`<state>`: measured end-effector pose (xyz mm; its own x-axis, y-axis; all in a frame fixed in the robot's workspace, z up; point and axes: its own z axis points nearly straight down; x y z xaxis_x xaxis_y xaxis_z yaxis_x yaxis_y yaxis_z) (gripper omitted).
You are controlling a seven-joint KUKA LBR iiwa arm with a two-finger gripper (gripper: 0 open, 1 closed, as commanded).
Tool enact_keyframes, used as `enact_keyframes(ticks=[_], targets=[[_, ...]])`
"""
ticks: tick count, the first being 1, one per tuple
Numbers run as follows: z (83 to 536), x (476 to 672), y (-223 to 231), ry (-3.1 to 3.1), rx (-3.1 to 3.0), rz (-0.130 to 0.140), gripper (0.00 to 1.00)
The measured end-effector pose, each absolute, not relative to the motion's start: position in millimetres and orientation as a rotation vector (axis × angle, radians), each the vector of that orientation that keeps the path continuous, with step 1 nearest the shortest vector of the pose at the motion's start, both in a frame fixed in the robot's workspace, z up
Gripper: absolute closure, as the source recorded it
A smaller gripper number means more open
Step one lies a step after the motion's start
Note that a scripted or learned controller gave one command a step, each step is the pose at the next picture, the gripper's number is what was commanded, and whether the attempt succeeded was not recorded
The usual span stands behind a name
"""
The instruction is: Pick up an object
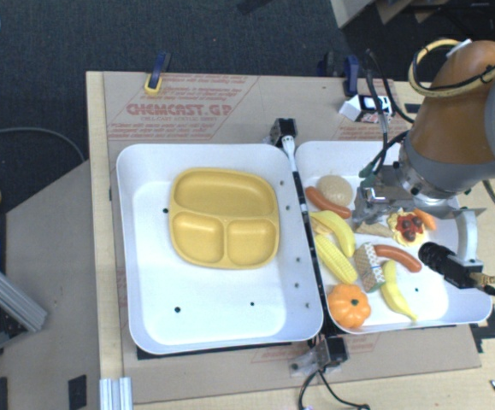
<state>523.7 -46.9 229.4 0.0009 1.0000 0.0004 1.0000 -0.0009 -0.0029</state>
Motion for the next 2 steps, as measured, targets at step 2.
enact_keyframes(ticks=[2], targets=[[232.6,525.9,-40.3,-2.221,-2.221,0.001,1.0]])
